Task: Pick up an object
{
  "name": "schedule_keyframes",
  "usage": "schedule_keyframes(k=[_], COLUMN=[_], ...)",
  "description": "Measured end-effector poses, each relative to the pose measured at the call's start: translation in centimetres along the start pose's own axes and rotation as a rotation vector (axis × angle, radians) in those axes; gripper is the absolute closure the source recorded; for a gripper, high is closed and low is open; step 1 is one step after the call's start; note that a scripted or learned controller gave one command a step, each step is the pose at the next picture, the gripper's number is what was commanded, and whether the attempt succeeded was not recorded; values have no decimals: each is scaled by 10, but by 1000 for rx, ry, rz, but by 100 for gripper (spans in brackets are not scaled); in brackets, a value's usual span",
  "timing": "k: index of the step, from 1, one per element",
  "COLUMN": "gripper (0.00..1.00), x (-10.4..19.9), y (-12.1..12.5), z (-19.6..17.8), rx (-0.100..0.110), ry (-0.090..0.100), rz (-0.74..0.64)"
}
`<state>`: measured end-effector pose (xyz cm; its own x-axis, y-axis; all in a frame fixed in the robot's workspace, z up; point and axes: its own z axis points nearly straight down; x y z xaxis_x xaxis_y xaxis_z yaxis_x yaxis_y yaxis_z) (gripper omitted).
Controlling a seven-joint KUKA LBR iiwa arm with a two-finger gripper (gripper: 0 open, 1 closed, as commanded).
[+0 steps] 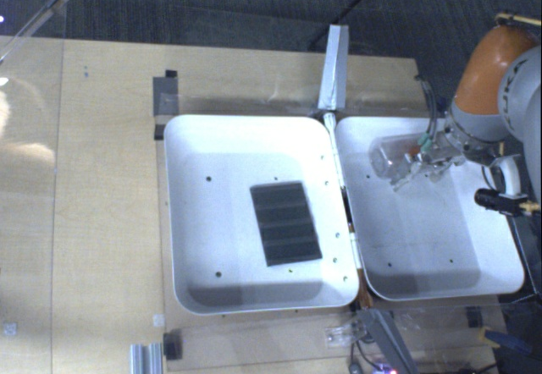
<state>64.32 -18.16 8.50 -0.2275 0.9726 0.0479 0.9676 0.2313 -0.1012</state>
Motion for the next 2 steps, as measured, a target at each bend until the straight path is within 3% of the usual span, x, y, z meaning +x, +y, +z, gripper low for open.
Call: schedule_keyframes(k=[1, 2], gripper=[0, 0], x=[6, 6], y=[-1, 1], z=[-3, -2], rx=[-7, -8], ry=[-18, -19], rz=[8, 39])
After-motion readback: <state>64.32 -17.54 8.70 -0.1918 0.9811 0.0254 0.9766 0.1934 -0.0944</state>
